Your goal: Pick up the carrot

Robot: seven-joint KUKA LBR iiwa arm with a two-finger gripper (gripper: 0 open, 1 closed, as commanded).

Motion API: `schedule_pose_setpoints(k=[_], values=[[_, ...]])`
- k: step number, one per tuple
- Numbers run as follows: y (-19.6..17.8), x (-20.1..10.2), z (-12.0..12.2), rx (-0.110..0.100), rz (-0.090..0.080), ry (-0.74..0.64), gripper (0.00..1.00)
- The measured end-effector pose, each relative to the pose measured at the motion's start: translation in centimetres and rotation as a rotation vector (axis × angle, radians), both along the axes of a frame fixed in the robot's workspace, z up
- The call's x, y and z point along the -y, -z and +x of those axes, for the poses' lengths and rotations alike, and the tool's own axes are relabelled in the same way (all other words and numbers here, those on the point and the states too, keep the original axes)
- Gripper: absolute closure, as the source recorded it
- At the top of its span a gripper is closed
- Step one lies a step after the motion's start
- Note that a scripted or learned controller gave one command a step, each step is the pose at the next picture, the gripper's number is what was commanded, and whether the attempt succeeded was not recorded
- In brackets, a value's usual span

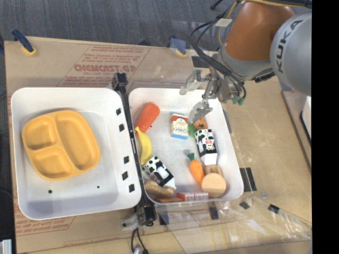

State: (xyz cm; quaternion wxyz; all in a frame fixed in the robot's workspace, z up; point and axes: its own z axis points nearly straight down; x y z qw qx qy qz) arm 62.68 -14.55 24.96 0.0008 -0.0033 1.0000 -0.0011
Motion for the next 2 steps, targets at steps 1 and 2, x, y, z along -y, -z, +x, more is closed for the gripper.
schedule_pose_setpoints(k=[1,2], values=[[14.4,1.8,-6.3,-0.011,0.005,-0.072,0.00],[15.7,4.8,-12.6,-0.001,0.004,0.259,0.00]])
